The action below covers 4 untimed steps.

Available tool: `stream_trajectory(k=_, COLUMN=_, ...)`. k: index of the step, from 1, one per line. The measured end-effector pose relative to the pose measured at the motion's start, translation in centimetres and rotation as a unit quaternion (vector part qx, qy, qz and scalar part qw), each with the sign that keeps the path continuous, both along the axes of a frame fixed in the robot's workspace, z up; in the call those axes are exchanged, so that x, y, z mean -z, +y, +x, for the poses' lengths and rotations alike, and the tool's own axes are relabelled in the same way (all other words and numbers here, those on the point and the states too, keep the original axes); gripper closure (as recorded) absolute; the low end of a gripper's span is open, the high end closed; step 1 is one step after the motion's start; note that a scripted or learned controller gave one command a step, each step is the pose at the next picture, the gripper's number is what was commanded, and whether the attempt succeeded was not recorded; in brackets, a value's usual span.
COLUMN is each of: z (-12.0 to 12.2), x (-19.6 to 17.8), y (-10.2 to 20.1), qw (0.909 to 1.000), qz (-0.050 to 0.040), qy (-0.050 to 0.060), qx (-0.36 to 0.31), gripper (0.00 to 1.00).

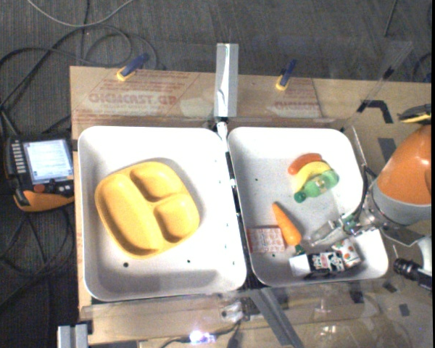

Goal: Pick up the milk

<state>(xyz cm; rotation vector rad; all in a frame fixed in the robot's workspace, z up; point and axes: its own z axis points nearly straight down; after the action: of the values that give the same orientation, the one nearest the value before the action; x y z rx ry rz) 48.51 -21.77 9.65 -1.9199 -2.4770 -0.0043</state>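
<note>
A: Where's the milk carton (326, 261)?

B: Lying on its side in the near right corner of the right bin (268, 151), just below the gripper (342, 227).

A: Is it between the fingers?

B: No. The fingers point down and left over the bin floor just above the carton, and nothing sits between them. Whether they are spread or closed, I cannot tell; they are too small and glinting.

A: What else lies around them?

B: Left of the fingers is a carrot (287, 225), slanting toward the carton. Further left, by the bin's inner wall, lies a small red-and-white packet (265, 238). Above the fingers, toward the far side, there's a cluster of toy food: an orange piece (304, 163), a yellow one (313, 172) and a green one (317, 185), all touching.

A: And the other bin?

B: The left bin (101, 267) is well away from the fingers and holds a yellow divided tray (148, 207). The arm (406, 176), orange above grey, comes in from the right, over the bench (159, 100).
</note>
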Motion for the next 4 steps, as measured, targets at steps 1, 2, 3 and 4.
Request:
stream_trajectory(k=1, z=0.0, x=0.0, y=0.0, qw=1.0, qz=0.0003, qy=0.0, qx=0.0, gripper=0.0)
stream_trajectory(k=2, z=0.3, x=0.5, y=0.0, qw=0.9985, qz=-0.0001, qy=-0.005, qx=-0.055, gripper=0.0)
stream_trajectory(k=3, z=3.7, x=0.2, y=0.0, qw=0.999, qz=-0.0011, qy=-0.004, qx=-0.044, gripper=0.0)
stream_trajectory(k=4, z=7.5, x=-4.6, y=-0.2, qw=0.9999, qz=-0.0046, qy=-0.002, qx=0.015, gripper=0.0)
